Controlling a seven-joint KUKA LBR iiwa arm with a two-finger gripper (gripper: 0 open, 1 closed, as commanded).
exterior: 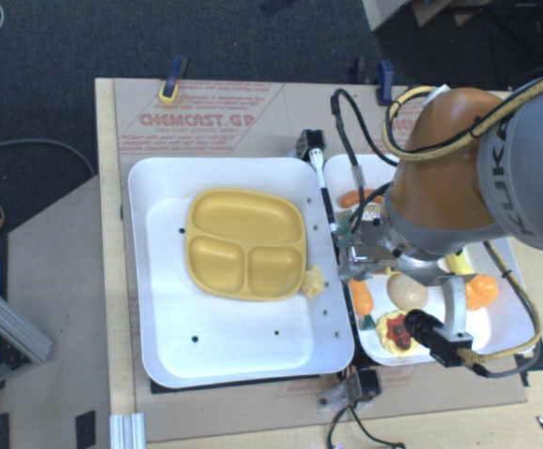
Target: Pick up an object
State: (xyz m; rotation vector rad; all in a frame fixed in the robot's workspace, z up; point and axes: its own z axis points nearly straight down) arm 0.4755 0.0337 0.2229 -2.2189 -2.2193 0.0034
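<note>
The right bin [495, 330] holds several small toy foods. Among them are an orange carrot-like piece [361, 297], a beige egg shape [407, 293], an orange piece [481, 291], a yellow piece [458, 263] and a red-and-yellow item [397, 333]. Another orange piece [350, 197] lies near the bin's far end. My gripper [355, 255] hangs low over the left side of this bin, just above the carrot-like piece. The orange wrist band and the grey arm hide most of it. I see nothing between its fingers.
The left bin [159, 279] holds a yellow divided plate [246, 243], with a small pale yellow piece [313, 282] at its right corner. Black cables loop around the arm over the right bin. A blue clamp [384, 80] and a yellow one [169, 89] stand at the bench's far edge.
</note>
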